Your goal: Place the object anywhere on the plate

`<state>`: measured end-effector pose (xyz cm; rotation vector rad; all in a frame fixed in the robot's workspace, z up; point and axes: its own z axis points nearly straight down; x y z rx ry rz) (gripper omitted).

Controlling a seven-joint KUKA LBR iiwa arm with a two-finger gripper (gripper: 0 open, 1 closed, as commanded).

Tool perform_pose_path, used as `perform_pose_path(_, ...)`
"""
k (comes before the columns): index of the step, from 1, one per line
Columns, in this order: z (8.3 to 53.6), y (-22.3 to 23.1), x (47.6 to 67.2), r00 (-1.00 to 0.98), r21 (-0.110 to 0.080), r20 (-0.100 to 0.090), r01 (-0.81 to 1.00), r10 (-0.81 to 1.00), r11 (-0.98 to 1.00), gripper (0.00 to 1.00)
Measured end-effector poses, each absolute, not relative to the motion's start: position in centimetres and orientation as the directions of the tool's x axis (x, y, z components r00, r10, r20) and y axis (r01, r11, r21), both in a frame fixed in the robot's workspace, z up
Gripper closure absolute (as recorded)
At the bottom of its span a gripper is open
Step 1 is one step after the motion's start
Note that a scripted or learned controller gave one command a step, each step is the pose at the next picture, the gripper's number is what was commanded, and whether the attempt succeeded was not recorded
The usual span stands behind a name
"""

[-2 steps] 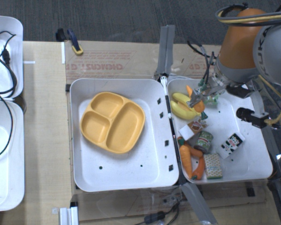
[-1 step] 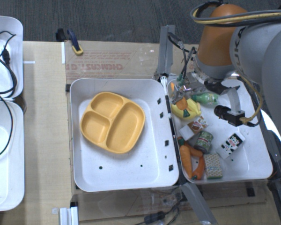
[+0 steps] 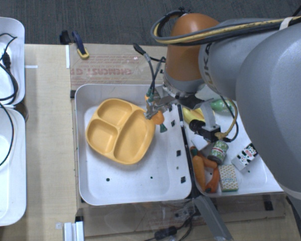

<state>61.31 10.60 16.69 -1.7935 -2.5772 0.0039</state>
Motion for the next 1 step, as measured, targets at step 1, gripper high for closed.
perform_pose_path(1,16.70,10.58,61.32,-0.347,-0.003,0.000,0.938,0.938,0.347,0.00)
